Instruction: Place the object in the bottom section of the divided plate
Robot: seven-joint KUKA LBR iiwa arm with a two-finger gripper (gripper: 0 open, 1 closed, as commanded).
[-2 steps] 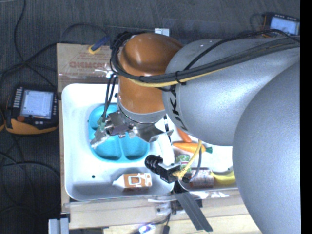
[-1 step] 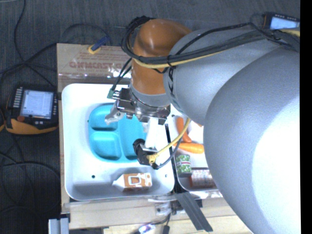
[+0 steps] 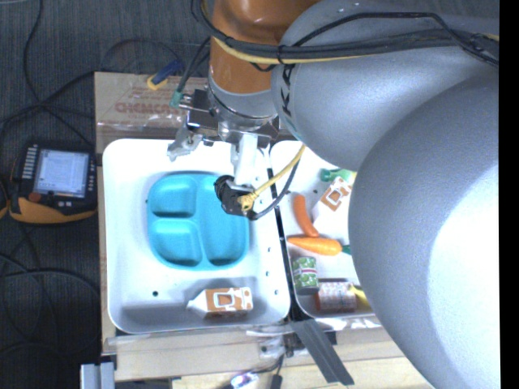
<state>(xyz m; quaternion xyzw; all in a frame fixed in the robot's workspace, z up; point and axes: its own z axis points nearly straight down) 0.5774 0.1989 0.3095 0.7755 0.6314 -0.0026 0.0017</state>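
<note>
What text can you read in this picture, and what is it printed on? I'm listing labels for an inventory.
Cardboard sheet behind the bins: red print, too blurred to read.
Handheld pendant left of the bench: lit screen, text too small to read.
Small carton in the left bin: orange-and-white print, unreadable.
Green can and brown packet in the right bin: labels unreadable.

The arm (image 3: 405,136) covers most of the right bin (image 3: 320,310) (its far side especially)

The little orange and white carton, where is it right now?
The orange and white carton lies in the left bin, near its bottom edge in the camera view, just below the blue divided plate and apart from it.
</note>
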